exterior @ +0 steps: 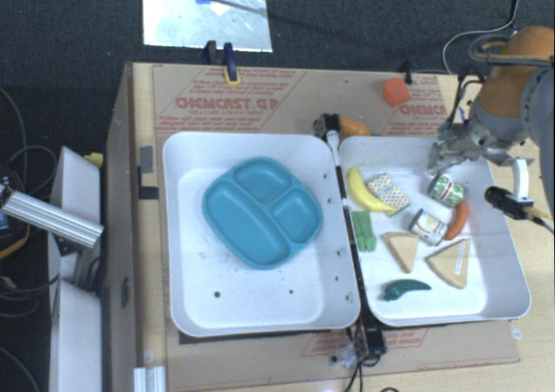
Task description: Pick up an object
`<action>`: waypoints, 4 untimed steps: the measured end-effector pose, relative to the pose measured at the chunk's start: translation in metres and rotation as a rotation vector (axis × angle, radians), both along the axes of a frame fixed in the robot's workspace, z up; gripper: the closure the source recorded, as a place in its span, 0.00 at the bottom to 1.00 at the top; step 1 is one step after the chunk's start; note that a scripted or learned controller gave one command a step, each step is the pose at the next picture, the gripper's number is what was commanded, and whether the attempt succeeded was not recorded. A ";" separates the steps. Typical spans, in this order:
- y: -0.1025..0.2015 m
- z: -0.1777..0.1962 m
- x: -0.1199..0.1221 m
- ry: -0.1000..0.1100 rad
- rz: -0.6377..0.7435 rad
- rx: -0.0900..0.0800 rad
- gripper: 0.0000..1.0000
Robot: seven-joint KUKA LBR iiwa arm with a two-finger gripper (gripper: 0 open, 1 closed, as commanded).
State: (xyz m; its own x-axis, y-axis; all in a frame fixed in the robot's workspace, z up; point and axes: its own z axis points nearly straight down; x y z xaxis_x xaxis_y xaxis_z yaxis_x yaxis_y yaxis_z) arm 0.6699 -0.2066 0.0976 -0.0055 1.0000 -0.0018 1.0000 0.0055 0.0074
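Observation:
The right bin (503, 290) holds several small items. Among them are a yellow banana (366, 192), a checkered packet (388, 192), a green-labelled can (446, 190), an orange carrot-like piece (457, 219) and a small white jar (427, 225). Nearer the front lie a green strip (363, 231), two sandwich wedges (401, 249) (451, 263) and a dark green pepper (405, 289). My gripper (447, 153) hangs over the bin's far right part, just beyond the green-labelled can. I see nothing held in it.
The left bin (195, 295) carries a blue divided plate (262, 211). An orange block (395, 92) and another orange item (354, 128) lie on the board behind the bins. A black clamp (329, 126) sits where the bins meet.

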 end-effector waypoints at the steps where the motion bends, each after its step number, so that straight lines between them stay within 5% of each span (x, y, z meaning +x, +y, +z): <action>1: 0.000 0.000 0.000 0.000 0.000 0.000 0.00; 2: 0.000 -0.013 -0.018 0.006 -0.003 0.000 0.00; 4: 0.000 -0.013 -0.017 0.005 -0.003 0.001 0.00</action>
State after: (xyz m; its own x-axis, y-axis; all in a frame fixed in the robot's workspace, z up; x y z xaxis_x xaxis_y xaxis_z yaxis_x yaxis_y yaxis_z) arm 0.6529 -0.2064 0.0850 -0.0023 1.0000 -0.0013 1.0000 0.0023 0.0021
